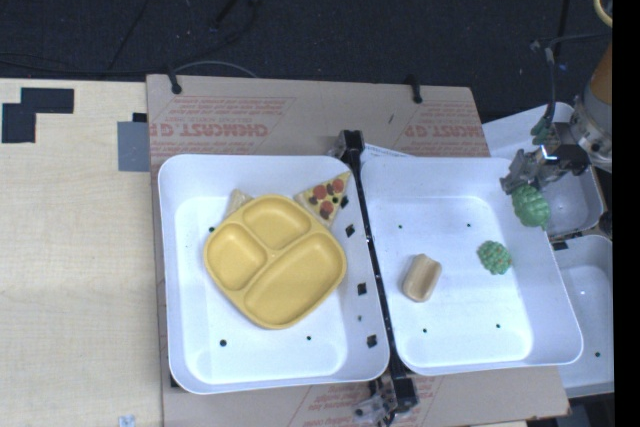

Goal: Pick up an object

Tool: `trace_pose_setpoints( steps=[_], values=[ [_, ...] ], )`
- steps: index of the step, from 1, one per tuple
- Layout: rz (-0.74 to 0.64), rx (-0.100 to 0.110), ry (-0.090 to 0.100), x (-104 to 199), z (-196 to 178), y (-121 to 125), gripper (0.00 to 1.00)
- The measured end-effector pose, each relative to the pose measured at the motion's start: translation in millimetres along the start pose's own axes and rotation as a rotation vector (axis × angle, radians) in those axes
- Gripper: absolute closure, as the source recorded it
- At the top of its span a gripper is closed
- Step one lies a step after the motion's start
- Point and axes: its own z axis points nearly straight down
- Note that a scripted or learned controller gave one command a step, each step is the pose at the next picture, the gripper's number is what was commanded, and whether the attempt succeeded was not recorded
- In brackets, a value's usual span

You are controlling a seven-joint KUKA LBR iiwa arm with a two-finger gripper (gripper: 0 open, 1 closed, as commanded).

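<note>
Jaws (pixel 530 187) grip a knobbly green lump (pixel 531 207) above the right bin (pixel 560 315).

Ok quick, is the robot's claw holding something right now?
Gripper: it looks shut on the green leafy toy, which hangs at its fingertips over the right bin's far edge.

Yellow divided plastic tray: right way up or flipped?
Right way up: the yellow divided plastic tray shows its three compartments facing the camera, lying in the left white bin.
</note>
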Motion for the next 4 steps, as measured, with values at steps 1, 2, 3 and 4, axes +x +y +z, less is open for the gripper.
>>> trace_pose_setpoints(
  steps=[1,2,3,4],
  values=[
    [-0.002,0.006,0.003,51.5,1.4,6.0,1.00],
    [-0.002,0.007,0.003,107.2,3.1,9.8,1.00],
    [-0.002,0.008,0.004,157.8,20.3,5.4,1.00],
    [-0.002,0.009,0.003,211.9,35.3,0.6,1.00]
  ],
)
